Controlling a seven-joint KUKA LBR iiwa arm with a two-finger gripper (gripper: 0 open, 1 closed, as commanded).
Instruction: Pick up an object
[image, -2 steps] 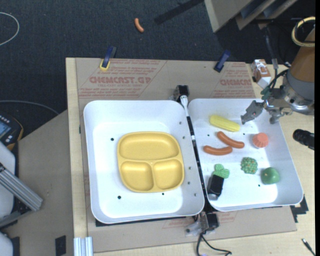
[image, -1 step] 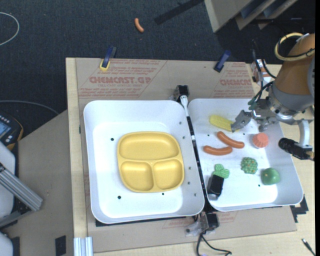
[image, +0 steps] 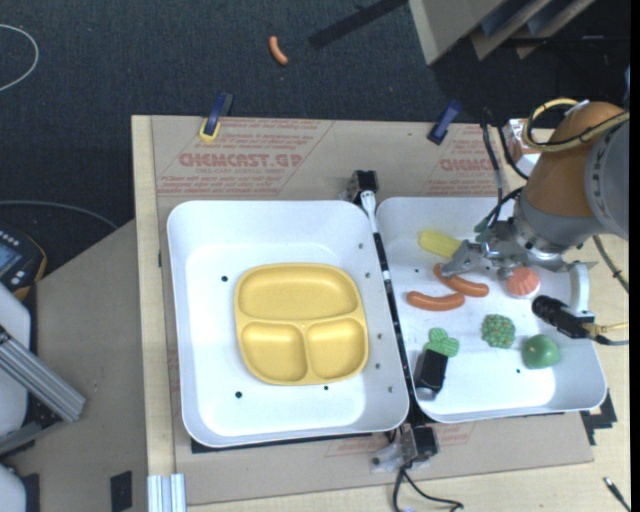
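You have the arm (image: 565, 190) reaching in from the right, with the pincer (image: 468, 262) low over the far middle of the right bin (image: 480, 388). From this slant you cannot tell how wide the pincer stands, and nothing can be seen in its grip. Its tip sits just above the upper sausage (image: 462, 284), an orange-red piece lying flat on the bin floor; whether the two touch is unclear. A second sausage (image: 435, 299) lies just beside the first, nearer the wall between the bins. A yellow piece (image: 438, 242) rests close to the pincer's far side. A reddish round piece (image: 522, 282) lies to the right of the sausages, partly under the wrist. Toward the near side of the same bin you will find a green broccoli head (image: 497, 330), and a green ball (image: 541, 351) just beside it on the right. By the dividing wall, a small green piece (image: 441, 343) touches a black block (image: 431, 370). The left bin (image: 200, 300) carries a yellow divided plate (image: 300, 322) with three compartments, lying flat near its middle. Both bins stand side by side on the tabletop (image: 160, 180), which is covered with printed brown board. Beyond the tabletop, a small orange piece (image: 278, 50) lies on the dark floor.
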